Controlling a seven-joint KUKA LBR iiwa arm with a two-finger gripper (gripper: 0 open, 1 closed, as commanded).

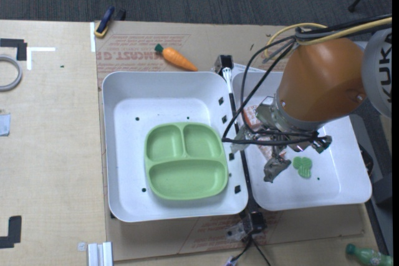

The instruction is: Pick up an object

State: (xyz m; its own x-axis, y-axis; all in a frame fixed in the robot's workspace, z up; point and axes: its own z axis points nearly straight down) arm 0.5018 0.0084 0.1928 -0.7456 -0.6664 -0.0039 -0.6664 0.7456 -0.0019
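Green toy (303, 167) sits at about 3 o'clock, just beside the hand (274, 170); can't tell its finger state.

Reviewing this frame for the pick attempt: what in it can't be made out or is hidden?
- Gripper in the camera view: too small and cluttered by cables to tell whether it holds anything.
- Right bin: its upper part is covered by the arm's orange band, so anything lying there is hidden.
- Small green object beside the gripper: too small to identify.
- Green bottle-like item: cut off by the bottom edge.
- Reddish item under the wrist: mostly hidden.
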